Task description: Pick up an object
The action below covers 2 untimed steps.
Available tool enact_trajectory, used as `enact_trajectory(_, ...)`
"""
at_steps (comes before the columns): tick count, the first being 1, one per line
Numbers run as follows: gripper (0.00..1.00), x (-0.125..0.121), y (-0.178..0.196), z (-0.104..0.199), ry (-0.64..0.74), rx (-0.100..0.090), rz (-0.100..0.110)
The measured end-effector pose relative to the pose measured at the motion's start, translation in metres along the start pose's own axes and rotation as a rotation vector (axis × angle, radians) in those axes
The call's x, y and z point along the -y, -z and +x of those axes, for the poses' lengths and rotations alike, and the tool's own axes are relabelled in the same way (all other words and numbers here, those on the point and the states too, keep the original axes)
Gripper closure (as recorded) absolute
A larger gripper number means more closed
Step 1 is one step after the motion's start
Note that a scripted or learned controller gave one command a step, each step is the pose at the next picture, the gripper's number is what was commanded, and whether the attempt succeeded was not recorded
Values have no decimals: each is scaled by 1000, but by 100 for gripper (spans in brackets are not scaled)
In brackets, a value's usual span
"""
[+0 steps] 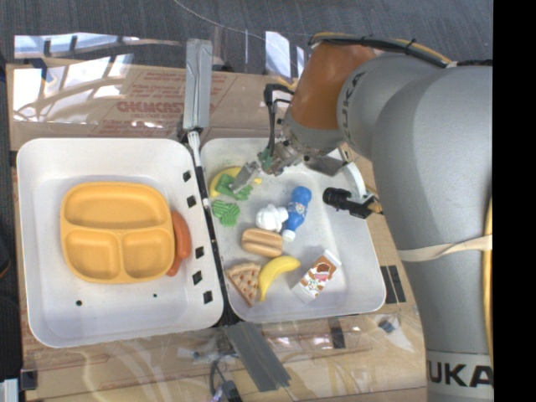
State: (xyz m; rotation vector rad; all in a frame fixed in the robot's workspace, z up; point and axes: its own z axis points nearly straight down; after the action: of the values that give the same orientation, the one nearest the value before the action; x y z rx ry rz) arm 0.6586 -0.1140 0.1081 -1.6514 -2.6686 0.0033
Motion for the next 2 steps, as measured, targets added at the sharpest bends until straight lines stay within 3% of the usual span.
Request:
enact_trajectory(1,0,64,31,-35,155,3,-2)
enact_trajectory(2,0,102,-16,-48,-101,0,-2)
